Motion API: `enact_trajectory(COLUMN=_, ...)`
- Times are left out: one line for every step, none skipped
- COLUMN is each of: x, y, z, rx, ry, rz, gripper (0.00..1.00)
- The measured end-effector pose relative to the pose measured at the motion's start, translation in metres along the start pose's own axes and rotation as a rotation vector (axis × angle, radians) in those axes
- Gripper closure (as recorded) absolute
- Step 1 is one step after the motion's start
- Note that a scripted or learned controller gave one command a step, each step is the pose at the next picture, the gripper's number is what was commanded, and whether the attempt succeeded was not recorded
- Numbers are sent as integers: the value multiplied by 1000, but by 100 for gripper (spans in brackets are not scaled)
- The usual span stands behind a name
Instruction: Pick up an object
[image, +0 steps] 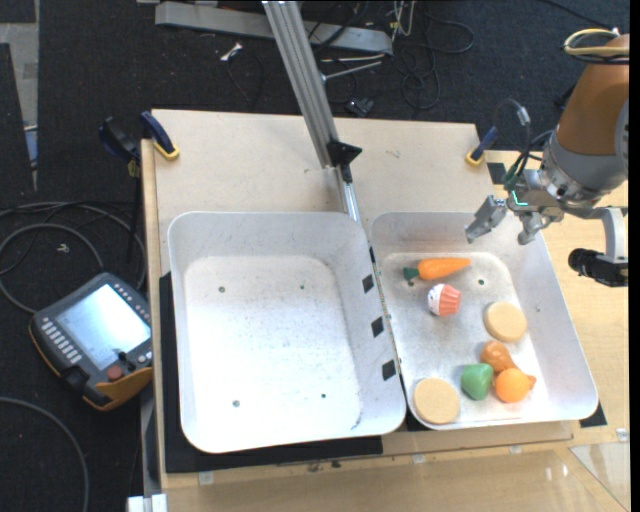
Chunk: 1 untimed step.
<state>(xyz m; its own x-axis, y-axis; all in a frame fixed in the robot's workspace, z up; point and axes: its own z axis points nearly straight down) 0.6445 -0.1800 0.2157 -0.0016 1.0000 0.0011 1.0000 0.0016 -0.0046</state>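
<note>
Six toys lie in the right bin (560, 300), carrot (443, 267) nearest the gripper (506, 222), whose spread fingers hang empty above the bin's far rim; wooden bench (250, 165), dark floor.

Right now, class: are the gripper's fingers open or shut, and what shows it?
Open. The gripper hangs above the right bin's far edge with its two fingers spread apart, bare gap between them, nothing held.

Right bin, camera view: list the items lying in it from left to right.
carrot → round cracker → cupcake → green pepper → second cracker → orange fruit. The small orange piece above the pepper is left out, since it overlaps.
</note>
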Motion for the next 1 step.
enact_trajectory(x=0, y=1, z=-3, rx=-4, ry=-2, rz=-2, gripper=0)
